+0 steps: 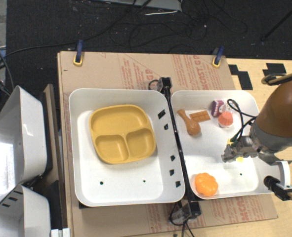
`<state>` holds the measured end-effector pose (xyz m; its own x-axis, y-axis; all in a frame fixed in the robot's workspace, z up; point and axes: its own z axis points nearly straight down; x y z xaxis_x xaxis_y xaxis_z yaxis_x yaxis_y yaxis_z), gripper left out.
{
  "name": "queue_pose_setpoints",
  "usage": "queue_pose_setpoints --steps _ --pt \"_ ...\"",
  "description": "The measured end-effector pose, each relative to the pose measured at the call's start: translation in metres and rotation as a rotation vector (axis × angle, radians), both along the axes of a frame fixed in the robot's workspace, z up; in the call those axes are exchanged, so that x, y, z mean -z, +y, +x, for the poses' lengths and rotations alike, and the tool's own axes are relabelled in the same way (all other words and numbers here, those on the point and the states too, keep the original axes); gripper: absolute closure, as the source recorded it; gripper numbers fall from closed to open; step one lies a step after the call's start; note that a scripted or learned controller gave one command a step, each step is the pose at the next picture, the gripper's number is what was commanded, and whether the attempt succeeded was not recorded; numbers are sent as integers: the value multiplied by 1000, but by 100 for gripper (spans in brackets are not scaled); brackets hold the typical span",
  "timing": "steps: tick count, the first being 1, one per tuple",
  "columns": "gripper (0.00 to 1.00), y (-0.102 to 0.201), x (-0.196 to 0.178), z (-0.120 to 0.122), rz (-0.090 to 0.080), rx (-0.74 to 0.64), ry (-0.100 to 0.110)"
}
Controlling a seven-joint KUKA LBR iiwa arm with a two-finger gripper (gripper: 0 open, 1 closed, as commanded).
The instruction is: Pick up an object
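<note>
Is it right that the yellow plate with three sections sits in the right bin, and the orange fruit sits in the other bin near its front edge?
Not quite. The camera view shows the yellow plate in the left bin, not the right one. The orange fruit is in the other bin, the right bin, near its front edge, as you said.

Illumination is even and bright across the bench. The white bins (121, 191) approach overexposure; glare appears on the white container (15, 137) at the left edge of the frame. Shadows are soft and short. The dark floor across the top of the frame shows grain. Focus is moderately soft throughout.
</note>
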<state>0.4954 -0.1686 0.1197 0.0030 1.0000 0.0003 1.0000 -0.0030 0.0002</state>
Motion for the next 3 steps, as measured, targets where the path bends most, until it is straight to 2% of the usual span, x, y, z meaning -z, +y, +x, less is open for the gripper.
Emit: queue_pose_setpoints --steps 1,2,3 --pt "100 -7 -55 -7 -2 -1 -4" --pt "100 -7 -94 -5 -2 -5 -5" --pt "100 49 -103 10 1 -11 -3"
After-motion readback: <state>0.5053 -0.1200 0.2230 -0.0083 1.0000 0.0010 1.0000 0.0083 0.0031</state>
